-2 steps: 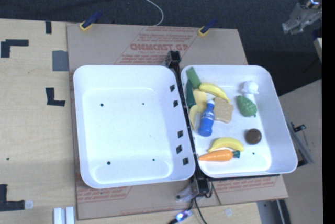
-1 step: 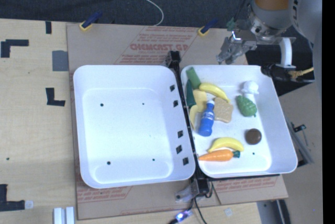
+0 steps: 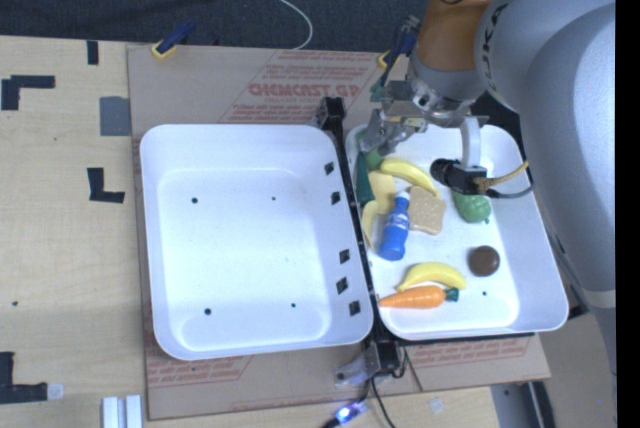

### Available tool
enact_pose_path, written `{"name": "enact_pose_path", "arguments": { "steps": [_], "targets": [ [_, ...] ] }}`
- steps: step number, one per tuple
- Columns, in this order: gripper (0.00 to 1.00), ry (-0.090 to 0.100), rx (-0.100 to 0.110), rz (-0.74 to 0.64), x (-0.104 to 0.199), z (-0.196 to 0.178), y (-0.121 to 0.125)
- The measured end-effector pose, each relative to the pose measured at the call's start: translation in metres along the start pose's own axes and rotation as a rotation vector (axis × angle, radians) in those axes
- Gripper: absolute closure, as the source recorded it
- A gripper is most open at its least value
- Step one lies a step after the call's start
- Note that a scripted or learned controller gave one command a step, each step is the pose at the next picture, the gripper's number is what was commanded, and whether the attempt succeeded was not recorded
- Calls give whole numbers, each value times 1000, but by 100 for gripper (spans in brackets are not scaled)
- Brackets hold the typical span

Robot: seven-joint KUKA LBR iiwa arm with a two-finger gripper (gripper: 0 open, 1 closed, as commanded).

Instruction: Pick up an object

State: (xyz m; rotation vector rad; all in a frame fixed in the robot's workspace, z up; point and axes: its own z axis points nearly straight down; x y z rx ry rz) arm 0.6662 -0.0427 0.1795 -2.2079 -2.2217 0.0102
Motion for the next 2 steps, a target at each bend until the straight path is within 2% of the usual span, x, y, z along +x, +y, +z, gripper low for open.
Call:
{"name": "enact_pose_path", "arguments": {
  "steps": [1, 2],
  "targets": [
    [100, -3, -7, 6, 1, -4, -36],
    [100, -4, -11, 8, -41, -29, -37]
  ]
}}
